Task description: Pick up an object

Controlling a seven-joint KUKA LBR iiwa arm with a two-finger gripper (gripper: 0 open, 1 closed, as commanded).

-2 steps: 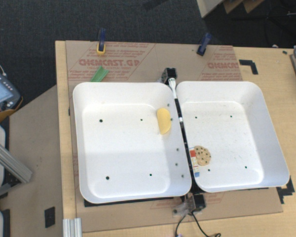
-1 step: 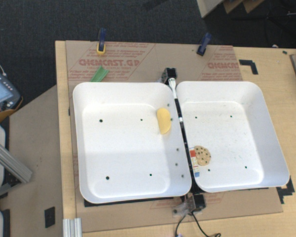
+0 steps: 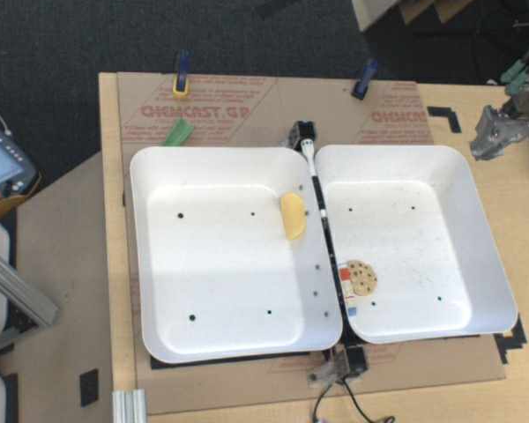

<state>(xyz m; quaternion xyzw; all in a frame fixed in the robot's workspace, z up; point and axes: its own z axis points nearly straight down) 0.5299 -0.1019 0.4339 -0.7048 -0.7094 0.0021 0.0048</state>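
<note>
The gripper (image 3: 498,135) hangs at the right bin's (image 3: 476,227) far right corner, jaw state impossible to tell, with the cookie (image 3: 361,278) nearer than the banana (image 3: 293,215), lying lengthwise in the left bin (image 3: 159,263).

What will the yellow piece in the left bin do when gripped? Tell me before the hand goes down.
The yellow piece looks smooth and rounded, so it may slip or squirt out of a pinch. It seems small and probably light. Lying flat on the left bin floor near the divider wall, it will likely slide rather than roll if nudged.
</note>
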